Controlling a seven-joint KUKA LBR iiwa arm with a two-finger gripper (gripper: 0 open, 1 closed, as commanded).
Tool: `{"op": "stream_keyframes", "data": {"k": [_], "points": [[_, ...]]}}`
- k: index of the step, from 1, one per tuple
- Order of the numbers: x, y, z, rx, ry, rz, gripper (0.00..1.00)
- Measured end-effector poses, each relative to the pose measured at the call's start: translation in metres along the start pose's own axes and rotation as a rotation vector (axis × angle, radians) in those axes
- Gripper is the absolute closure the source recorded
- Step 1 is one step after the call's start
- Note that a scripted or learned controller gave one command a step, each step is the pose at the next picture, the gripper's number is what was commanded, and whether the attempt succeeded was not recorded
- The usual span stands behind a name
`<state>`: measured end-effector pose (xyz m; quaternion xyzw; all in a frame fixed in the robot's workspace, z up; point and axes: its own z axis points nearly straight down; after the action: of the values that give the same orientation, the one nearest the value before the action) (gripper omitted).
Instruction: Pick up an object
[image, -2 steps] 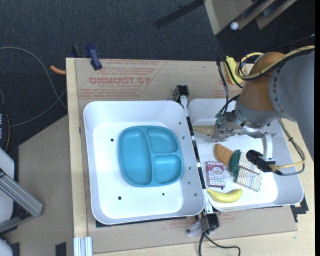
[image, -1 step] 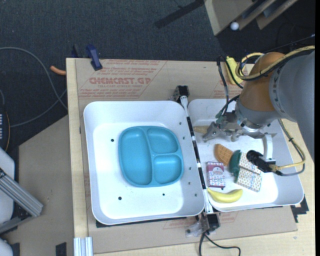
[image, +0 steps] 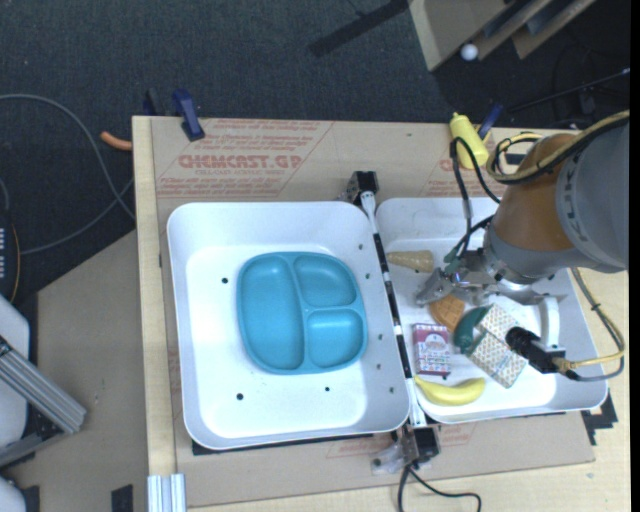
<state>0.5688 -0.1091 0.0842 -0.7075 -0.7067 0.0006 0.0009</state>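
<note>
1. Your gripper (image: 445, 283) sits low in the right bin (image: 420, 215), in that bin's left half, under the grey arm with the orange band (image: 535, 215). You cannot tell its state from this view.
2. Just below the gripper, an orange-brown object (image: 447, 311) lies in the bin; touching or beside it are a green item (image: 470, 328), a patterned box (image: 497, 355) and a small red-and-white card (image: 432, 349).
3. The banana (image: 450, 391) lies near the bin's front wall. Its long axis runs left to right across the view, ends curving slightly up.
4. Judge the banana as light, soft and easily bruised; take it across its middle, jaws closing across the short width.
5. The patterned box looks light and stiff, lying on a slant; grip across its narrow sides.
6. The left bin (image: 200, 300) holds a blue divided tray (image: 300, 325), well apart from the gripper.
</note>
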Motion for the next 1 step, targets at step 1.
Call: {"op": "stream_keyframes", "data": {"k": [1], "points": [[0.0098,-0.0099,-0.0002,0.000,0.001,0.000,0.00]]}}
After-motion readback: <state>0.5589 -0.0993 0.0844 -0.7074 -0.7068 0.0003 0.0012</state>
